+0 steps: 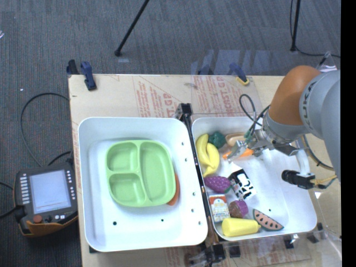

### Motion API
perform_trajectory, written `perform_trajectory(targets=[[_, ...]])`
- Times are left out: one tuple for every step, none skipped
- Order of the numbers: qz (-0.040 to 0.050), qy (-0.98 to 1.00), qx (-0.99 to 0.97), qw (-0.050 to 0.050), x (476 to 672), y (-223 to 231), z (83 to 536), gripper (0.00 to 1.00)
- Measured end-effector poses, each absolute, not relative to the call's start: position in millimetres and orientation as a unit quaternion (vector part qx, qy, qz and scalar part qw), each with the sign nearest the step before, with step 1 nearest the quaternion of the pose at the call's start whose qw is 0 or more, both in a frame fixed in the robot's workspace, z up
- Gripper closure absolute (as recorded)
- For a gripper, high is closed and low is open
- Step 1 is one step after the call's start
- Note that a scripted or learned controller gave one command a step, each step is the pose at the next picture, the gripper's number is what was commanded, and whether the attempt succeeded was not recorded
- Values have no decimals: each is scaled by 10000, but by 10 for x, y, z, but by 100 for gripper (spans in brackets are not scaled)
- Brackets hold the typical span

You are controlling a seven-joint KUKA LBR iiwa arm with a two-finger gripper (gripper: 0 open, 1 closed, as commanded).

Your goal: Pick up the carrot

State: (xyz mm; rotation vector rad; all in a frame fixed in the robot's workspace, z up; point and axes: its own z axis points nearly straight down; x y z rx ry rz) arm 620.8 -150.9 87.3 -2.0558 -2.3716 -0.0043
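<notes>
A grey KUKA arm (311, 102) with an orange band reaches in from the right over the right-hand white bin (297, 202), its gripper (243, 148) low over the bin's upper middle. An orange carrot (238, 153) sits at the fingertips, lying at a slant with its narrow end toward the bananas; the jaws appear to be closed narrowly on it, though the view is too small to be sure that the carrot is clear of the bin floor.

Just left of the carrot lie two yellow bananas (208, 153), with a dark green item (217, 139) beside them near the bin's back wall. Below are a purple bunch of grapes (217, 183), a black-and-white toy (241, 183), a small printed box (218, 207), a dark red fruit (239, 208), a yellow wedge (240, 226) and a watermelon slice (268, 219).

The left-hand white bin (100, 227) holds a light green divided plate (141, 173) with an orange-red object (174, 192) peeking from under its right edge. A teach pendant (46, 196) rests on the carpet to the left of the bench.
</notes>
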Motion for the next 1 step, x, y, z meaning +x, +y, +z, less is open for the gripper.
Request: perform_trajectory(targets=[[-1, -7562, -6544, 22, 6203, -1519, 970, 100]])
